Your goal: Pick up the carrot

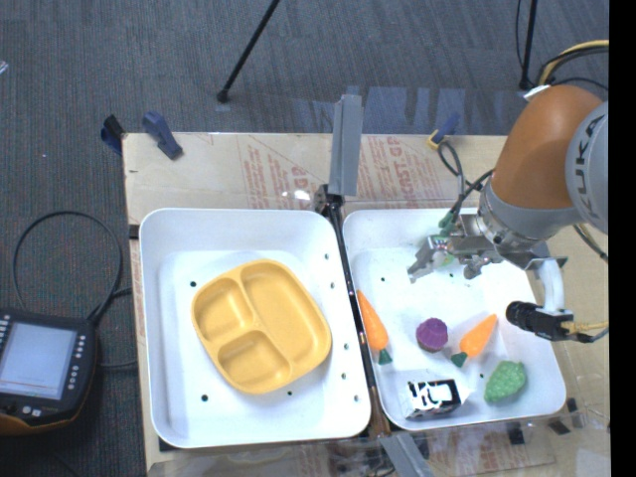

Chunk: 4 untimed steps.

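Two carrots lay in the right bin (556,386): one carrot (373,323) by the bin's left wall, tip pointing up, and a second carrot (477,337) right of centre, tilted, just beside a purple round vegetable (431,333), with a green leafy piece (506,382) and a black-and-white card (434,396) nearer the front edge. The gripper (444,256) hung over the back of that bin, apart from both carrots, nothing seen between its fingers, and whether they were spread or closed could not be made out. The left bin (164,266) held a yellow divided plate (260,324).
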Available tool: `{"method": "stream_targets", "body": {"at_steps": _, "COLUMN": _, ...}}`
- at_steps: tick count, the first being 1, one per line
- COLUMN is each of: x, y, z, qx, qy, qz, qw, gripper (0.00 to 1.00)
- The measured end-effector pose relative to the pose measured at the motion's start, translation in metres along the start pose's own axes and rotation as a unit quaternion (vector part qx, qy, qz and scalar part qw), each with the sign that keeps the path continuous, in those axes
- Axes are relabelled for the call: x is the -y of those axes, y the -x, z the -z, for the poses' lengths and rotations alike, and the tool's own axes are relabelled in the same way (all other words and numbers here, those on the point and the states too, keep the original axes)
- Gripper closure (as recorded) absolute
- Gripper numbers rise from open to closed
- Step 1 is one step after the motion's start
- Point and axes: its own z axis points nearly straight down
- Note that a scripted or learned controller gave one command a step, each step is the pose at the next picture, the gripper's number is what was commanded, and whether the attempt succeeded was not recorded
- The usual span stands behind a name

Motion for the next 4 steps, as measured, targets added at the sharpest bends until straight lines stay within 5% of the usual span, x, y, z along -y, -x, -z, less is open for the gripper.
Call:
{"method": "stream_targets", "body": {"at_steps": 1, "x": 0.028, "y": 0.07, "z": -0.048, "qx": 0.0, "qy": -0.001, "qz": -0.149, "qw": 0.9889, "gripper": 0.0}}
{"method": "stream_targets", "body": {"at_steps": 2, "x": 0.051, "y": 0.104, "z": -0.117, "qx": -0.003, "qy": -0.002, "qz": -0.186, "qw": 0.9826, "gripper": 0.0}}
{"method": "stream_targets", "body": {"at_steps": 3, "x": 0.052, "y": 0.106, "z": -0.108, "qx": -0.003, "qy": -0.003, "qz": -0.189, "qw": 0.9819, "gripper": 1.0}}
{"method": "stream_targets", "body": {"at_steps": 4, "x": 0.073, "y": 0.106, "z": -0.116, "qx": -0.002, "qy": -0.001, "qz": -0.247, "qw": 0.969, "gripper": 1.0}}
